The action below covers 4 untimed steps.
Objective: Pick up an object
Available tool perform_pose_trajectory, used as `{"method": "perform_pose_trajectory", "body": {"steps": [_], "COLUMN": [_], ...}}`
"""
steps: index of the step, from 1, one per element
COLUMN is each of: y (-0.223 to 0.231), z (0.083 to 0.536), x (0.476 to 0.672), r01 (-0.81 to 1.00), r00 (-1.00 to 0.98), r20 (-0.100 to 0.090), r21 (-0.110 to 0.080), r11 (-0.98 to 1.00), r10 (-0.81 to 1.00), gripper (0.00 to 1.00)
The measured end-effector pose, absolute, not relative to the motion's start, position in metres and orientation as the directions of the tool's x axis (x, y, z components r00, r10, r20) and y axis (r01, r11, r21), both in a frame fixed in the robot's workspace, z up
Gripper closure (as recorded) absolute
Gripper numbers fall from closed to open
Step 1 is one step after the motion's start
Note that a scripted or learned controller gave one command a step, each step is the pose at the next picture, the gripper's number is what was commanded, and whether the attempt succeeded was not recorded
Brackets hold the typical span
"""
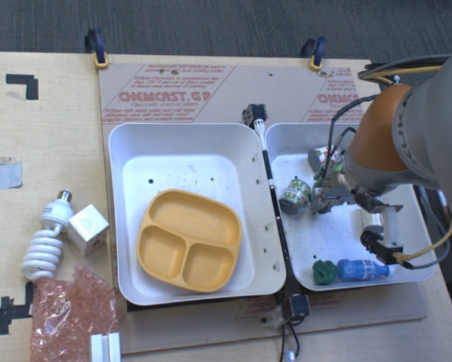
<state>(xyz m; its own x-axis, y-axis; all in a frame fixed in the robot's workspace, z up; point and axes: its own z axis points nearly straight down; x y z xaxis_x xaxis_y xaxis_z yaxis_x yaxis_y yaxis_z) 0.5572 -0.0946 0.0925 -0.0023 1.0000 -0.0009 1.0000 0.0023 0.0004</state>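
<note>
2 white bins: the left bin (127, 225) holds 1 yellow 3-compartment tray (189, 239); the right bin (301, 266) holds 1 blue bottle (364, 269) and 1 can (294, 194); I cannot tell the state of the gripper (321, 200).

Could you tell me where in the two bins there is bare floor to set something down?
Left bin: a bare strip runs along the far wall, above the yellow divided tray. Right bin: a bare patch lies between the small can and the blue bottle with the green object. The far right is crowded by the arm.
</note>
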Motion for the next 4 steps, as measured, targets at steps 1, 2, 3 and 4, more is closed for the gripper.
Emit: {"method": "perform_pose_trajectory", "body": {"steps": [1,2,3,4], "y": [-0.123,-0.123,-0.123,-0.103], "z": [0.093,0.102,0.102,0.093], "x": [0.658,0.658,0.658,0.606], "r01": [1.000,1.000,1.000,1.000], "r00": [-0.003,-0.007,-0.006,0.001], "r20": [-0.001,-0.003,-0.003,0.000], "r21": [-0.001,-0.001,-0.001,0.000], "r11": [0.003,0.007,0.006,-0.001], "r10": [1.000,1.000,1.000,1.000], "gripper": [0.00,1.00,0.00,0.00]}}
